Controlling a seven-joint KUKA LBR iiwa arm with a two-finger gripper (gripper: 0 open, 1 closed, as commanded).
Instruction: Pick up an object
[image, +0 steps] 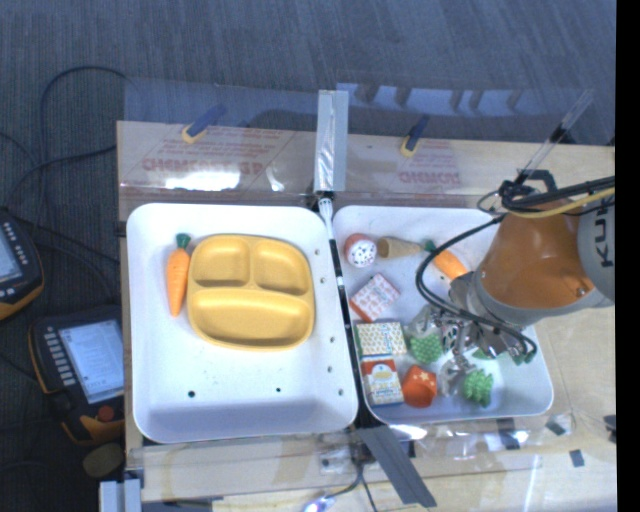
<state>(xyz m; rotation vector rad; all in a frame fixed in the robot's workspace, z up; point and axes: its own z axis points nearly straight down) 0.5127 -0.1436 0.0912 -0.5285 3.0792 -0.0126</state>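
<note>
A smooth plastic carrot (178, 281) lay in the left bin (150, 400), long axis running away from the camera, green top at the far end, beside a glossy yellow divided plate (250, 290). In the right bin (535, 395), the hand (458, 352) hovered over green leafy toys (478, 386).

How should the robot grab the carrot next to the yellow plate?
Best across its orange middle, coming straight down from above. The carrot lies flat in the left bin, long and thin, pointing up and down in the view, green top at the far end. The yellow plate sits close on its right, so one finger would probably have to fit in that narrow gap.
</note>
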